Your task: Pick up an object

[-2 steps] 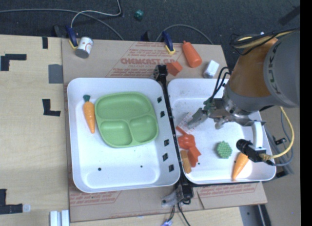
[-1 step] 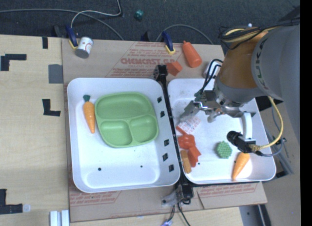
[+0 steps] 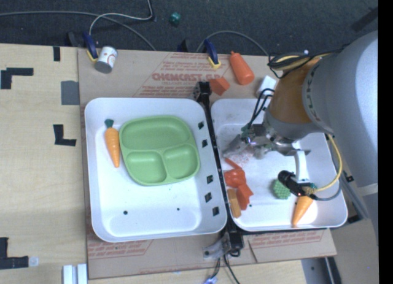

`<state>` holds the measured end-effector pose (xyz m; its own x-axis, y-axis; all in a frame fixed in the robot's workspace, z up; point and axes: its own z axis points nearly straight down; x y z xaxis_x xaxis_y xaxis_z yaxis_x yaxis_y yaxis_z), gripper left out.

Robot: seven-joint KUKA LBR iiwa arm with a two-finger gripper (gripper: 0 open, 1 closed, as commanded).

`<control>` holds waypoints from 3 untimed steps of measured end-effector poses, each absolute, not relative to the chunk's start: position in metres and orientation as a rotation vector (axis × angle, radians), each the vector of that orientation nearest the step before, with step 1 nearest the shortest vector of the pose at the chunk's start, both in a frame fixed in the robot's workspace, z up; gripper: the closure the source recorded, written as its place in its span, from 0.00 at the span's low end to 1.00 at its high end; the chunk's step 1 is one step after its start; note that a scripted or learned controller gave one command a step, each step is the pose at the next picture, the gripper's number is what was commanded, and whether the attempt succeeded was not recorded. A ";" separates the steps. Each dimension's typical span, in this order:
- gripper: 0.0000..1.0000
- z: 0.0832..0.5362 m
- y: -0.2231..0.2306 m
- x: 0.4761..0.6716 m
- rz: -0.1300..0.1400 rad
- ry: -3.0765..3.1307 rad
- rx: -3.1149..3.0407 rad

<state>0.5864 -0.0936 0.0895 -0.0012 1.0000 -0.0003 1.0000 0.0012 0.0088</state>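
Grey gripper (image 3: 245, 143): hanging low over the upper left part of the right bin (image 3: 319, 215), reaching in from the right; the fingers are blurred against the bin floor, so whether they are open or closed on anything cannot be told.
Arm: stretching in from the right edge, its orange band (image 3: 293, 95) sitting above the wrist and covering the bin's upper right.
Red pieces (image 3: 236, 181): lying just below the gripper along the right bin's left wall, apart from it.
Green knobbly object (image 3: 282, 189): resting in the right bin's lower middle, partly hidden by a black part of the tool.
Small orange carrot (image 3: 301, 210): lying near the right bin's lower rim, just beside the green object.
Left bin (image 3: 104, 215): holding a green divided plate (image 3: 161, 149) and, just left of the plate, a carrot with a green top (image 3: 112, 143).
Bench outside the bins: bearing an orange carrot-shaped toy (image 3: 241, 68) above the right bin and a small white can (image 3: 106, 58) near the upper left.
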 end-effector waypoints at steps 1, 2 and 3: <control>0.00 0.086 -0.095 0.641 0.002 2.221 2.216; 0.00 0.086 -0.096 0.625 0.001 2.221 2.216; 0.00 0.086 -0.095 0.567 0.002 2.220 2.218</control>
